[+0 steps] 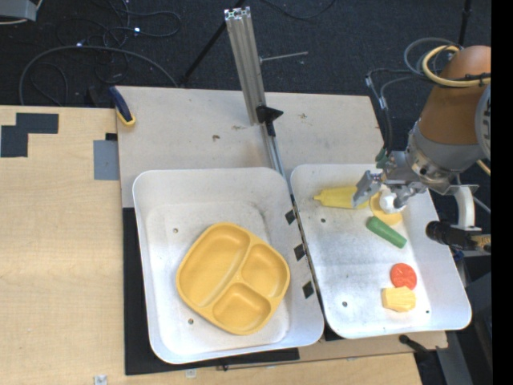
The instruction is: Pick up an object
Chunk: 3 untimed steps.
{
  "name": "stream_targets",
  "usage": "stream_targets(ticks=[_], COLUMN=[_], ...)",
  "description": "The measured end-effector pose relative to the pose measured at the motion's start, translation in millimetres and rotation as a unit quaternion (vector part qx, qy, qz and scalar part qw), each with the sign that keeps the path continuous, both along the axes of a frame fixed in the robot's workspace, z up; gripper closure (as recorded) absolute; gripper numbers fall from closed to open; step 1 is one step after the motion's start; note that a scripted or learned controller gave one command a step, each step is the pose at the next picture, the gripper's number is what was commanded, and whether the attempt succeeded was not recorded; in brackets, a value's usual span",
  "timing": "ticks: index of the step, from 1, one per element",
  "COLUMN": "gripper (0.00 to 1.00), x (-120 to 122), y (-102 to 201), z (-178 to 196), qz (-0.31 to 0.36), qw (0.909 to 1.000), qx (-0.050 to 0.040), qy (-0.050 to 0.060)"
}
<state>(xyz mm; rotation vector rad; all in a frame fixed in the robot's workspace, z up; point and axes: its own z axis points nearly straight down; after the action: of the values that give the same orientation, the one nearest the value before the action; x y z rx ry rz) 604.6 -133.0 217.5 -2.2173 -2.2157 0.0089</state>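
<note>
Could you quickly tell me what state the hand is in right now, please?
Hand: low over the right bin, beside the yellow corn-like toy; open or closed cannot be told.

We see the arm [449, 119] entering from the right, gripper [383, 192] low, fingers spread, tilted leftward.

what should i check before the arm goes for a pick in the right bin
1. Gripper over the right bin: ok, at its far end.
2. Target nearby: ok, yellow banana-like piece and green piece lie close to it.
3. Jaws open or shut: cannot tell.
4. Something already held: cannot tell, a pale yellow piece sits right under the gripper.
5. Red piece and yellow piece away from the gripper: ok, at the near end.
6. Yellow divided plate out of the way: ok, in the left bin.
</note>
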Motion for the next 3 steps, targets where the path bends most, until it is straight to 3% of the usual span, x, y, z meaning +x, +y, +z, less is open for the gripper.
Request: stream_targets(ticks=[2,3], gripper=[0.0,1.0], x=[0.5,1.2], y=[6.0,4.5], z=[-108.2,-94.4], qz=[0.0,-0.002], qw=[1.0,1.0], qx=[0.0003,-0.0002], qy=[0.0,-0.002])
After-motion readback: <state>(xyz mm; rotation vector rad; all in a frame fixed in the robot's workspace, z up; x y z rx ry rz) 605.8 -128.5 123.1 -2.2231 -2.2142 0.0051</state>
